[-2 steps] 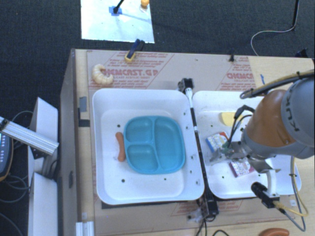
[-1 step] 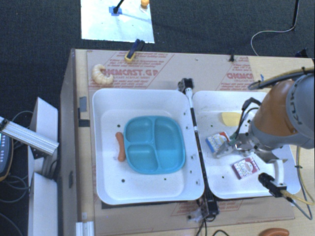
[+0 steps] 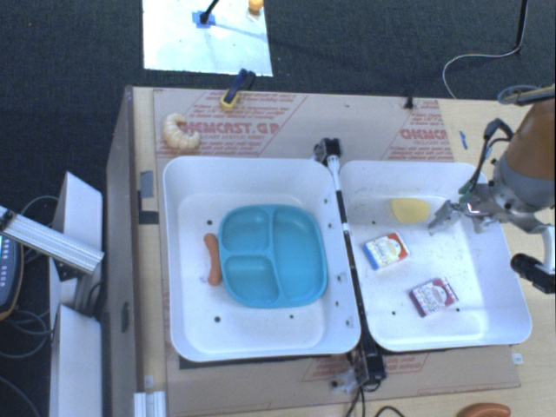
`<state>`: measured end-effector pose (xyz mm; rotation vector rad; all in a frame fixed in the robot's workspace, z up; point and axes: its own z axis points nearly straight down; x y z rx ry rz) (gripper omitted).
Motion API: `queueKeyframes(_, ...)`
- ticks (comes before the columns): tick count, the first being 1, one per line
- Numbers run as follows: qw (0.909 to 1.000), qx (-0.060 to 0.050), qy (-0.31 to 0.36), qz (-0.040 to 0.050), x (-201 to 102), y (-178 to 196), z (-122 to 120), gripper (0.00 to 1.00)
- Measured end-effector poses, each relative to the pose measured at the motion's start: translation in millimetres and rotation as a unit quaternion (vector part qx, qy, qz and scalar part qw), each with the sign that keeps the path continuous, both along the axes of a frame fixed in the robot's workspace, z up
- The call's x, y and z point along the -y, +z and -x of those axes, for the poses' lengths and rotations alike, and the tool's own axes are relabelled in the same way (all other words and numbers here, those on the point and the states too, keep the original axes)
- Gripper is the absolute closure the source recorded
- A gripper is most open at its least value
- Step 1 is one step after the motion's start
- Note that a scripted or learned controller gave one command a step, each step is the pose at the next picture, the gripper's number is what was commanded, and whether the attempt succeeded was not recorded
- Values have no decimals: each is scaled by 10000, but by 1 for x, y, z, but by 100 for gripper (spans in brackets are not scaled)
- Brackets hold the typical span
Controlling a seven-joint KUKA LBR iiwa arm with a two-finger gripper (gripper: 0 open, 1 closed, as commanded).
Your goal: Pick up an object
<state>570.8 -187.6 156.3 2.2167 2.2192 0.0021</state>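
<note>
On the worktop (image 3: 261,129), right bin (image 3: 495,320): my jaws (image 3: 452,213), spread and holding nothing, hang beside the yellow piece (image 3: 410,209), which I judge could skid off sideways if clipped.

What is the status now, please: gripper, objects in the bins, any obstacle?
Gripper over right bin, beside yellow piece, holding nothing. Two packets lie apart nearby. Nothing in the way.
</note>
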Motion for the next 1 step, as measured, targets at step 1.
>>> queueKeyframes(1, 10000, -12, 20, -16, -57, -42, -38, 0)
